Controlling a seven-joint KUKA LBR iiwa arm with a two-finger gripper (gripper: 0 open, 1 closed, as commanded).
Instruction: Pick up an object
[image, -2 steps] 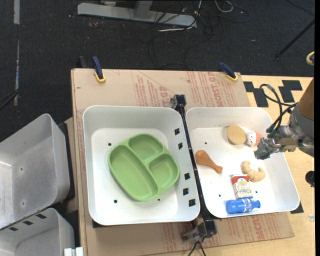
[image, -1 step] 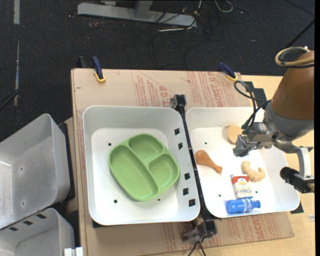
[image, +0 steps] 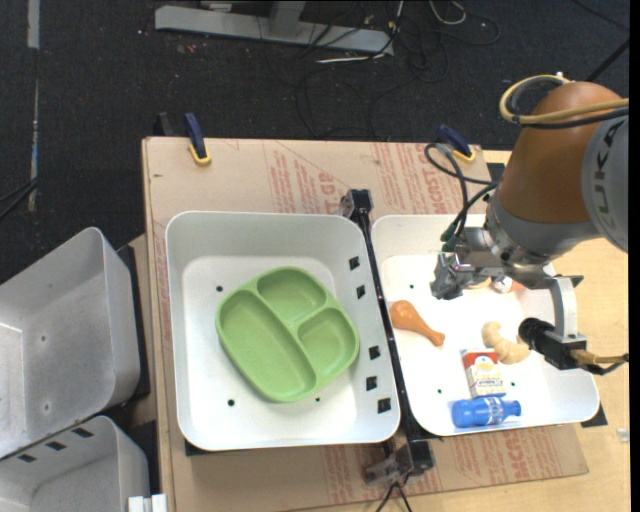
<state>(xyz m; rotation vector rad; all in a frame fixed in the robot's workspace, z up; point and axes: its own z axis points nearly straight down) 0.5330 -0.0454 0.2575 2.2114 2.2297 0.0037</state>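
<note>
The right bin (image: 420, 262) holds an orange drumstick-shaped toy (image: 414, 320), a pale cream curved piece (image: 505, 342), a small red and white carton (image: 483, 371) and a blue bottle (image: 484, 410) lying on its side. My gripper (image: 449, 278) hangs over the upper middle of this bin, up and to the right of the orange toy. Nothing shows between its fingers. A small red and white bit (image: 501, 285) peeks out beside the wrist.
The left bin (image: 200, 240) holds a green divided plate (image: 287, 333). The arm's orange band (image: 555, 160) looms over the right bin's far corner. A black camera bracket (image: 552, 343) sticks out near the cream piece. Grey tubs (image: 55, 340) stand off the bench at left.
</note>
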